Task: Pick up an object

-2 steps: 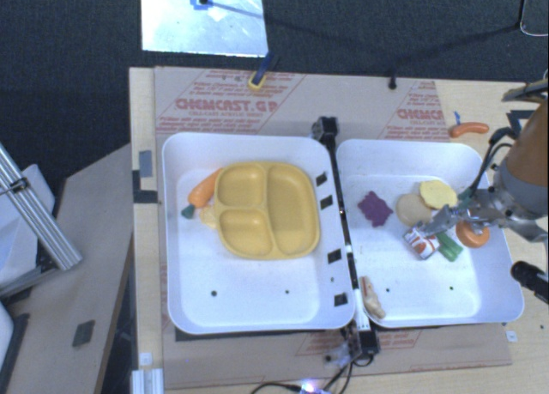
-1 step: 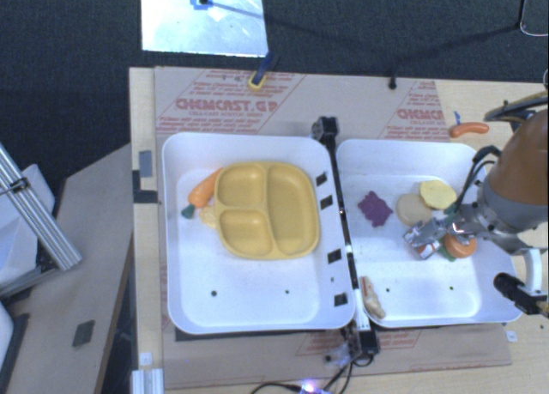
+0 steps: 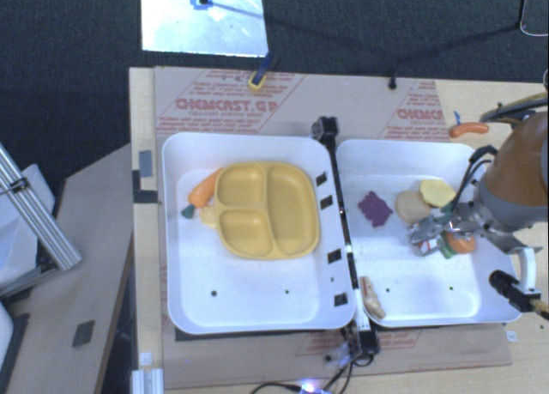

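Note:
My gripper [image 3: 426, 236] is low in the right bin [image 3: 403, 311], reaching in from the right. Just left of and behind it lie a tan round piece [image 3: 411, 207] and a yellow round piece [image 3: 437, 191], touching each other. A purple piece [image 3: 374, 209] lies further left on the bin floor. A small orange and green item [image 3: 458, 245] sits right against the gripper's right side; whether it is held is unclear. A pale beige piece [image 3: 372, 298] rests at the bin's front left corner.
The left bin [image 3: 184, 298] holds a yellow divided plate [image 3: 262, 209] with an orange carrot [image 3: 202, 189] against its left rim. The divider [image 3: 339, 212] between the bins carries black clips. An orange item [image 3: 468, 130] lies on the board behind the right bin.

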Controlling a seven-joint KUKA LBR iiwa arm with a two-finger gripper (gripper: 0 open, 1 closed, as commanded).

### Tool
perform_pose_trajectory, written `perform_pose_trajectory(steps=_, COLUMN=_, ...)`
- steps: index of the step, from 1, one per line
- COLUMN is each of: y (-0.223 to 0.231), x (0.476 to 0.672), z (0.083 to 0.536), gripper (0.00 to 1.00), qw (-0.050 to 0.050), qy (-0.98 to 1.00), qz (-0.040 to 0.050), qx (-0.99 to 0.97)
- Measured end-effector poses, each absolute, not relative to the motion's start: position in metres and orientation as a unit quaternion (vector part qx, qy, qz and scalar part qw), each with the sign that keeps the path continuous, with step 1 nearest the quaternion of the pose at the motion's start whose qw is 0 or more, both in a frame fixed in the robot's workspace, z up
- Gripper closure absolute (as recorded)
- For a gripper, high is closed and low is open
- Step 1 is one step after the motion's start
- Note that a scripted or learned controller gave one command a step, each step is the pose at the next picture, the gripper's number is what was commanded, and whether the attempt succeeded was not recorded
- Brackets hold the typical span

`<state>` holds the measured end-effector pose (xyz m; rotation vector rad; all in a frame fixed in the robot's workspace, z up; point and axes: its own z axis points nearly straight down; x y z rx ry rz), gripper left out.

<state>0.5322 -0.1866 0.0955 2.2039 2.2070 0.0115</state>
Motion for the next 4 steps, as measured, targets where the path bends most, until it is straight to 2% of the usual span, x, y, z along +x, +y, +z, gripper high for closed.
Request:
perform_pose_trajectory(steps=1, y=-0.189, x=0.534, z=0.108, gripper=1.0, qw=0.016, qy=0.707, qz=0.0046, qx=0.707)
perform_pose_trajectory(steps=2, y=-0.188, x=0.536, z=0.172, gripper=1.0, qw=0.003, qy=0.709, qz=0.0014, qx=0.706)
perform_pose_trajectory(steps=3, y=-0.188, x=0.538, z=0.227, gripper=1.0, qw=0.003, qy=0.709, qz=0.0017, qx=0.706)
perform_pose_trajectory(steps=4, y=-0.146, x=0.58, z=0.232, gripper=1.0, qw=0.002, qy=0.711, qz=0.002, qx=0.704)
